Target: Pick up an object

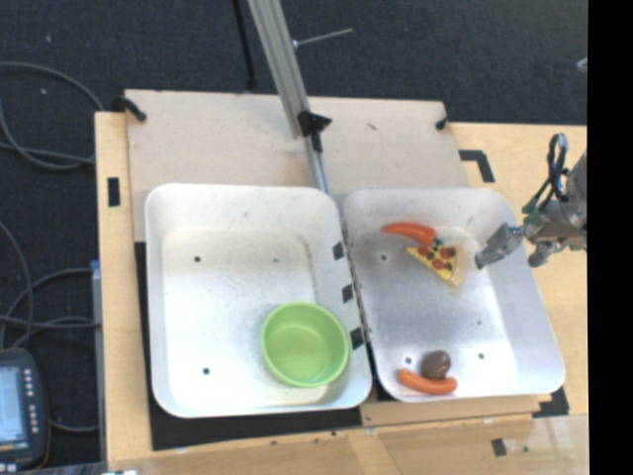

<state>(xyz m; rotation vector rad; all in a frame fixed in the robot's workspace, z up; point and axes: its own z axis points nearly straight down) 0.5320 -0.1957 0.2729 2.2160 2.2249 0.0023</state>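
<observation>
Camera view: tool [514, 247] over right bin [514, 364] edge, fingers spread, empty.

We see a bowl [305, 342] in the left bin [198, 226]. In the right bin [514, 334], a pizza slice [437, 258] lies behind a sausage [427, 383].

Arm [569, 201] cut off at right frame edge, just wrist end in shot. Handheld screen unit [18, 404] clipped by left edge. Small brown item [436, 364] touching orange sausage [427, 383]: too small to identify.
</observation>
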